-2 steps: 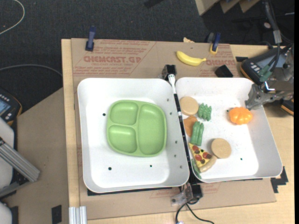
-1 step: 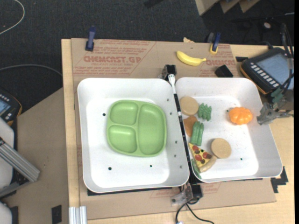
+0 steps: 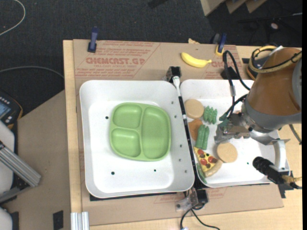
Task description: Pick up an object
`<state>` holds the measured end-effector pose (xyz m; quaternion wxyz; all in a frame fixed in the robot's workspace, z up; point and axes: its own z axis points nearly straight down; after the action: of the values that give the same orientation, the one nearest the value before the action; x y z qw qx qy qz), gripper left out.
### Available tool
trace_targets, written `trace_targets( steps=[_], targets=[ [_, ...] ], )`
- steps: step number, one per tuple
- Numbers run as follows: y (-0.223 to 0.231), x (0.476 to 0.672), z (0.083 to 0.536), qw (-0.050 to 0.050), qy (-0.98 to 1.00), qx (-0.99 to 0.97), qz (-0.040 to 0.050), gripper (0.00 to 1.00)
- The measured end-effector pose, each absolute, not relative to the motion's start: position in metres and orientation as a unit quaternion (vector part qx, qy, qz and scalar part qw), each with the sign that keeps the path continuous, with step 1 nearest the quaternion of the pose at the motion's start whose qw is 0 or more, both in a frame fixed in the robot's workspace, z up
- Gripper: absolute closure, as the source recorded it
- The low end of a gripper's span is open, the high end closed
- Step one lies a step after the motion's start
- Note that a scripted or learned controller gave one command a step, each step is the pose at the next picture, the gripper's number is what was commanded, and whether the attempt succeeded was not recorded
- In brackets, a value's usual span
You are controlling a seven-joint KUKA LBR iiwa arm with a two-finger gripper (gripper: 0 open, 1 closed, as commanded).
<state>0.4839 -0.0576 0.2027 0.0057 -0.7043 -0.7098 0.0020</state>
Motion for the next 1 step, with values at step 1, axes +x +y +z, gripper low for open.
trace_targets(
  steps=[1],
  targets=[
    [-0.0071, 0.4805, 0.2832, -0.002, -0.71, -0.704, -0.0038, 1.0]
  ],
)
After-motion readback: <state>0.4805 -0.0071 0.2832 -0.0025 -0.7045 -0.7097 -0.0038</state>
